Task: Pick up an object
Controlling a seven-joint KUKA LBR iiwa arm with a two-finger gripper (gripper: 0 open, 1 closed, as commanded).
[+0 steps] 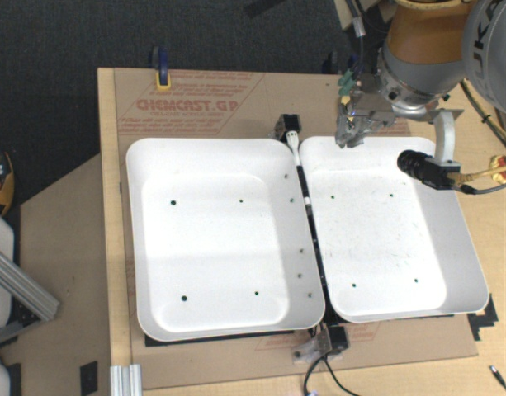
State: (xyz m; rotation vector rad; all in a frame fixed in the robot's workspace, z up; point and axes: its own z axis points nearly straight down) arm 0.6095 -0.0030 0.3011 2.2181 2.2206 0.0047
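The gripper (349, 136) is poised at the right bin's (451, 291) eleven o'clock rim; finger state cannot be told; nothing is seen held; the pick remains undone.

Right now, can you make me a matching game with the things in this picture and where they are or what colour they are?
Things:
1. left bin
2. right bin
3. gripper
4. clamp

Clues:
A. blue and yellow, at the board's far edge
B. over the right bin's far rim
C. nearer the arm
D. farther from the arm

Pairs: 1-D, 2-C, 3-B, 4-A
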